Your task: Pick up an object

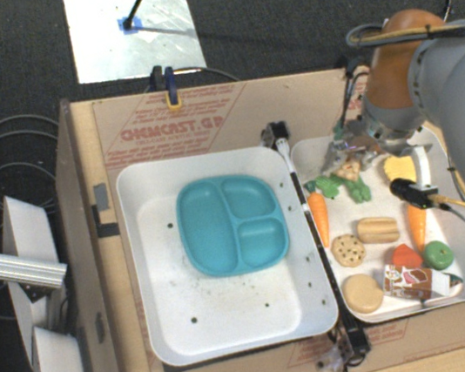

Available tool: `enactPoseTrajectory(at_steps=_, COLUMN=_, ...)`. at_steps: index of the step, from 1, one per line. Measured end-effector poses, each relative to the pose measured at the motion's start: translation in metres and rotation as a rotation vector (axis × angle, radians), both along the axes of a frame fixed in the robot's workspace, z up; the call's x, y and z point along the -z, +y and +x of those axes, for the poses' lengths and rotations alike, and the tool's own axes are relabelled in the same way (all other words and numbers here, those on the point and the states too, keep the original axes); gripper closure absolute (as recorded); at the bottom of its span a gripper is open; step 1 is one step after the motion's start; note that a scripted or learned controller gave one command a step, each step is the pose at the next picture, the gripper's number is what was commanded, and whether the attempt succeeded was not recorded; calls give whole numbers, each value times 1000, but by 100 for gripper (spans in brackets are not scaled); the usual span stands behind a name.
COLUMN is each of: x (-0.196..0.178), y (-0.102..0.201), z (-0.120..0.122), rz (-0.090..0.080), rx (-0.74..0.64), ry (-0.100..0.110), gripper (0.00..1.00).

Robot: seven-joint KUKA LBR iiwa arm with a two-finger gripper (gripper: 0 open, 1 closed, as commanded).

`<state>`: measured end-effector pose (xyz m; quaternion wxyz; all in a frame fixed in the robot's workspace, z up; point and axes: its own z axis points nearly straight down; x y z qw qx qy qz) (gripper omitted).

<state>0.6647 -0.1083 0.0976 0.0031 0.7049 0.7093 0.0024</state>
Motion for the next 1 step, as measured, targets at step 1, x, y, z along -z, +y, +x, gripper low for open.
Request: enactPoseTrajectory(at_steps=1, x=-93, y=91, z=-50, rz=5, rx=-6, ry=-1, gripper=100)
